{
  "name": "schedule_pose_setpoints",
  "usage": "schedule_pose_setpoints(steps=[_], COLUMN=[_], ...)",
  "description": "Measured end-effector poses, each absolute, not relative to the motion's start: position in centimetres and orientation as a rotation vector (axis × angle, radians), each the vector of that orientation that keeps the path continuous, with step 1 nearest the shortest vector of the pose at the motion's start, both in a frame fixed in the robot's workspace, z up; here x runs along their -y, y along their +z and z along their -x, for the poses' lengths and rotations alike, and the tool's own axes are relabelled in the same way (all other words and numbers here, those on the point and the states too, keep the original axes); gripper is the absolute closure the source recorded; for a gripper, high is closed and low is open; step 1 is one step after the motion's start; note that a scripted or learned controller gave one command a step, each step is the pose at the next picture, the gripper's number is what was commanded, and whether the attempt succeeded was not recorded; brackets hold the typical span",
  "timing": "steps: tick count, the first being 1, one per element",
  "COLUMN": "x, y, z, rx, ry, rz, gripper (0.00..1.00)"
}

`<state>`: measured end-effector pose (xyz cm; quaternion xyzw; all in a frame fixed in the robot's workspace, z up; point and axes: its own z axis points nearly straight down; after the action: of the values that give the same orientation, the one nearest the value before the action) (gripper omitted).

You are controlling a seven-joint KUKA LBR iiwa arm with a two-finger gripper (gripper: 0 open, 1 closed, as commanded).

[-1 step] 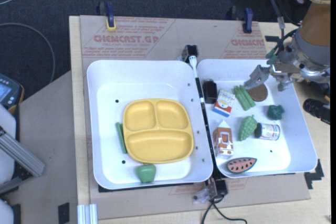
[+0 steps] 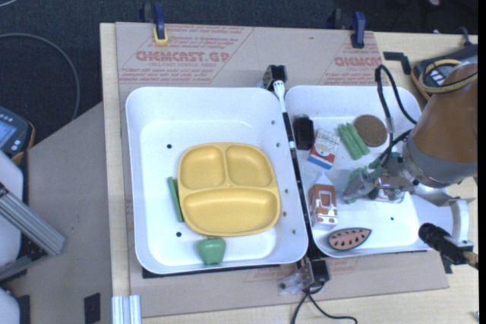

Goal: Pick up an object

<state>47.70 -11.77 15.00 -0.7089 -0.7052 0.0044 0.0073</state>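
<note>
My gripper point(image 2: 363, 186) hangs low over the middle of the right bin point(image 2: 395, 228), on the grey arm with its orange band point(image 2: 448, 125) coming in from the right. Just left of it lies a brown-orange packet point(image 2: 323, 205). In front of it, by the near wall, is a watermelon slice point(image 2: 348, 238). Behind it lie a green ribbed piece point(image 2: 351, 140), a round brown disc point(image 2: 370, 130), a small white, red and blue carton point(image 2: 323, 149) and a black block point(image 2: 303, 132). Something greyish-green sits right at the gripper's tip, too unclear to name.
The left bin point(image 2: 144, 163) holds a yellow divided plate point(image 2: 228, 188), a green strip point(image 2: 175, 199) along the plate's left side and a green lump point(image 2: 212, 249) by the near wall. Cables point(image 2: 391, 99) cross the right bin's far corner. Blue clamps point(image 2: 159, 17) hold the board's far edge.
</note>
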Motion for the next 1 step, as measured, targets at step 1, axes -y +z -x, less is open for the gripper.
schedule_pose_setpoints(steps=[1], x=[19.04], y=[24.45], z=[-47.93], rx=[2.222], ry=[-0.002], rz=[2.233], gripper=[0.0])
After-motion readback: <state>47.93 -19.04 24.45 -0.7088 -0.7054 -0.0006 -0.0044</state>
